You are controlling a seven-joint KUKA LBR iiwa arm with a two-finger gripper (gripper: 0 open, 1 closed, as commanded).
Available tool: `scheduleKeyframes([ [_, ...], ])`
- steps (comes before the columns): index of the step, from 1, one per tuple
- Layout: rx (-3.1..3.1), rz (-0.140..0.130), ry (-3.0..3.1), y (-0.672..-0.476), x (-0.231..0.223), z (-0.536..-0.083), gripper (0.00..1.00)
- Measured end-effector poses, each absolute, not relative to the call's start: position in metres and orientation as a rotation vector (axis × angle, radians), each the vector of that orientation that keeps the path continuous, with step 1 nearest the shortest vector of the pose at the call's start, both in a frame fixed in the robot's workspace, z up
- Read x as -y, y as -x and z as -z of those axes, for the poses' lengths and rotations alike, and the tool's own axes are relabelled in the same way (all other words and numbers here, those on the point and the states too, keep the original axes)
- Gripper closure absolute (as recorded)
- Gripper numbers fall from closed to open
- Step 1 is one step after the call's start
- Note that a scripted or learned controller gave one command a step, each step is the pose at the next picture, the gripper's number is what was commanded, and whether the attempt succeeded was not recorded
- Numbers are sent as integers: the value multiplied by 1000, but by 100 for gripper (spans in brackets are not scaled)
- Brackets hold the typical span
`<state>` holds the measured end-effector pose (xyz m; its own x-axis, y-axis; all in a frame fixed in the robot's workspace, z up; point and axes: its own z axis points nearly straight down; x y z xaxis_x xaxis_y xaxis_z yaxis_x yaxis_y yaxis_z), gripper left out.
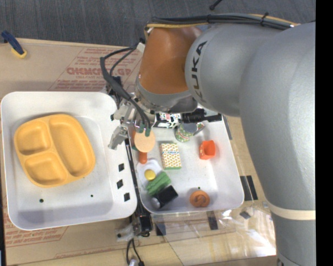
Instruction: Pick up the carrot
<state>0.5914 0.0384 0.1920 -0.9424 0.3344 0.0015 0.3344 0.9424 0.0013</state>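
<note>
Carrot (141,155), a small orange stick, lies at the left edge of the right bin (225,173), partly under a tan oval piece (145,143) just below the gripper (127,127). The gripper hangs over the wall between the two bins, and from where I stand I cannot tell whether its fingers are apart or together. Beside the carrot sit a patterned card (171,155), an orange cup (207,149), a yellow bit (150,175), a green block (158,182), a black block (165,195) and a brown round thing (199,198). The left bin (55,212) holds a yellow divided plate (54,149). The big grey arm (266,93) covers the right side.
</note>
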Motion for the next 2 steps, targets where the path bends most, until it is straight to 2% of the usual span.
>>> scheduleKeyframes([
  [1, 3017, 0, 860, -581, -107, -164, 0],
  [2, 3023, -2, 851, -583, -106, -176, 100],
])
